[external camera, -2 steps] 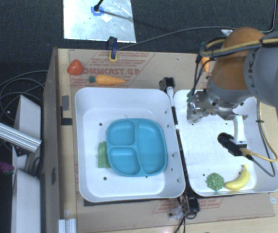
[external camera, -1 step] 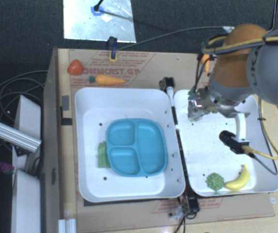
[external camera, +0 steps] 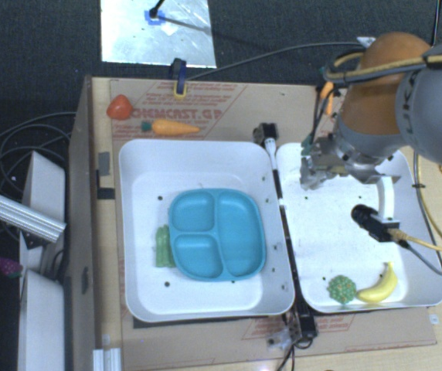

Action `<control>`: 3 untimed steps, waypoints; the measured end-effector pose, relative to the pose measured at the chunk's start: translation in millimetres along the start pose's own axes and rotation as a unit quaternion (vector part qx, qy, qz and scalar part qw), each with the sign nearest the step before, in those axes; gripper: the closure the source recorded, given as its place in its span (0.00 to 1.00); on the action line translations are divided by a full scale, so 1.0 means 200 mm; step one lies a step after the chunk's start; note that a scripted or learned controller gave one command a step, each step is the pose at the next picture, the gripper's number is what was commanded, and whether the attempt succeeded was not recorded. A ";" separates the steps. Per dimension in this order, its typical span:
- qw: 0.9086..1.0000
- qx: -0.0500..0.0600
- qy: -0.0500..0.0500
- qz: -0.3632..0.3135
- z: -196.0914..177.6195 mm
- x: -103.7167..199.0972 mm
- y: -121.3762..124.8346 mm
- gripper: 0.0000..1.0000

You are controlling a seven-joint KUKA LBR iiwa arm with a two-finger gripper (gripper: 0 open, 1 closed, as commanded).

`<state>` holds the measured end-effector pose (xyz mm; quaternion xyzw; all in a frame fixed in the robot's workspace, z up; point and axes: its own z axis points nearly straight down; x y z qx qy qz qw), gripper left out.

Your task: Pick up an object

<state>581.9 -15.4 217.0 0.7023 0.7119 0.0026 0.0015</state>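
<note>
- Gripper [external camera: 314, 175] over right bin's [external camera: 314, 284] far-left corner; can't tell its state.
- Banana [external camera: 380, 285] and green ball [external camera: 342, 288] sit near edge, well apart from it.

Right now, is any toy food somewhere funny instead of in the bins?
Yes. A toy carrot and a tomato lie on the bench behind the left bin, outside it. The banana and green broccoli sit inside the right bin.
</note>
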 end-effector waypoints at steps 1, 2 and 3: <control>1.000 0.002 -0.001 0.006 0.01 -0.16 -0.04 1.00; 1.000 0.002 -0.001 0.005 0.10 0.00 -0.04 1.00; 1.000 0.001 0.000 0.003 0.04 0.00 -0.04 1.00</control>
